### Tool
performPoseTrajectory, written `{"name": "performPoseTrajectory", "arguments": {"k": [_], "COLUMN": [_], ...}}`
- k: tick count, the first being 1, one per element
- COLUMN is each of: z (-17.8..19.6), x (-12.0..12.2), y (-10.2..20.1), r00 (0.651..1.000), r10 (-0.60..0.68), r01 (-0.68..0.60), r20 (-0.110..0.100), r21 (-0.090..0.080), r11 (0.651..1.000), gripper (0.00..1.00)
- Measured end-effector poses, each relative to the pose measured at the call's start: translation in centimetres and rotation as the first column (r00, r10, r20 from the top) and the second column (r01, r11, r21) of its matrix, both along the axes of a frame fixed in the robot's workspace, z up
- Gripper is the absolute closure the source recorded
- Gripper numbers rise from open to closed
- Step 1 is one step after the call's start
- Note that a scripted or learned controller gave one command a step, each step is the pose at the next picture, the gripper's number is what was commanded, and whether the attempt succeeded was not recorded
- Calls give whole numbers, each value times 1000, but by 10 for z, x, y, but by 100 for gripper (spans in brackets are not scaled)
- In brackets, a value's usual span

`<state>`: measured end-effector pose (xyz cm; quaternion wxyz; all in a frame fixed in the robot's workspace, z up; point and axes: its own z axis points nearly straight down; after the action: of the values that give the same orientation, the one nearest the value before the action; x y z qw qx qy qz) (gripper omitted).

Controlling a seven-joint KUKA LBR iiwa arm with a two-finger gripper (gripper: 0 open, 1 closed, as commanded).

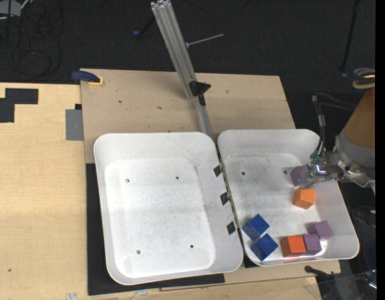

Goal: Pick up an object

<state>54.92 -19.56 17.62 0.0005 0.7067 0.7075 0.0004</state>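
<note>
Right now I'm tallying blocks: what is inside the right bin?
The right bin holds two blue blocks, two orange, three purple. The gripper covers part of the upper purple one.

At the right edge of the frame, the arm (361, 136) has a rounded orange band on top and a grey ring just under it. From there a grey metal wrist goes to the left and ends in a small pincer (316, 169) with shiny metallic parts.

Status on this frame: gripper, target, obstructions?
Gripper low in right bin, at purple block. Grasp unconfirmed. Orange cube close beside.
</note>
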Motion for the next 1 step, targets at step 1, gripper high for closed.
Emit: {"name": "performPoseTrajectory", "arguments": {"k": [1], "z": [50], "x": [-9], "y": [3], "r00": [1000], "r10": [0], "r01": [0], "r20": [1], "r21": [0], "r11": [1000], "gripper": [100]}}
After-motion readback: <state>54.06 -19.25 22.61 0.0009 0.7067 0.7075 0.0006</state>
